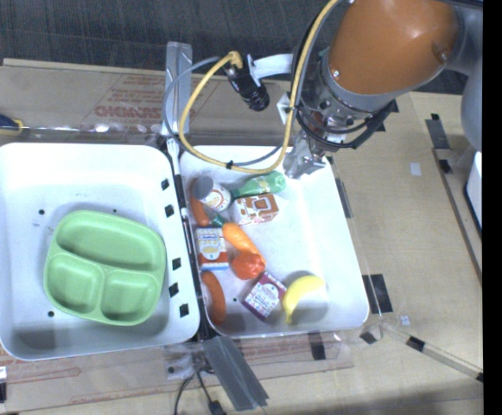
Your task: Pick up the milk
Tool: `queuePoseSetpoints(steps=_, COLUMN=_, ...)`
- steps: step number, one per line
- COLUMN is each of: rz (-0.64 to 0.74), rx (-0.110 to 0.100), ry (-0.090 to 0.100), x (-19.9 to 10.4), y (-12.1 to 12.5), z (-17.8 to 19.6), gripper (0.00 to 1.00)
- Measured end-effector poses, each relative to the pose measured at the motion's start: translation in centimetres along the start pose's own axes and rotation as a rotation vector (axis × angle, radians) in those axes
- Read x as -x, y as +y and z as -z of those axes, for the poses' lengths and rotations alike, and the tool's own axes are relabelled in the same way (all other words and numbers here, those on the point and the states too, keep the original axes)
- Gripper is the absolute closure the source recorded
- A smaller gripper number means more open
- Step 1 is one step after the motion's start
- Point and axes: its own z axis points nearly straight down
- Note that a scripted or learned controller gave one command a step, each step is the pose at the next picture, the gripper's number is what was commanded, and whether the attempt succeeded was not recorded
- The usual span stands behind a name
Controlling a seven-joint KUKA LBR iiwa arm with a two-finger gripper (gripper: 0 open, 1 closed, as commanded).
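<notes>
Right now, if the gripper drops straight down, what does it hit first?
Probably the green bottle lying just left of the gripper, or bare floor of the right bin beside it; depth is hard to judge. The milk sits further left.

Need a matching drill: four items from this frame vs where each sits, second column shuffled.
Items:
1. green divided plate
2. banana
3. green bottle
4. gripper

Places:
A. near right corner of the right bin
B. far end of the right bin, lying on its side
C. left bin
D. over the right bin's far right corner

Pairs: 1-C, 2-A, 3-B, 4-D
</notes>
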Motion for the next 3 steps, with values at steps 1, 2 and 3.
queuePoseSetpoints(steps=1, rz=-0.383, rx=0.015, ry=-0.009, x=-4.8, y=3.6, z=-3.3, gripper=1.0)
queuePoseSetpoints(steps=2, rz=-0.62, rx=0.017, ry=-0.009, x=-2.8, y=0.8, z=-10.6, gripper=1.0)
queuePoseSetpoints(steps=3, rz=-1.131, rx=0.016, ry=0.001, x=-4.4, y=1.5, z=-2.9, gripper=1.0)
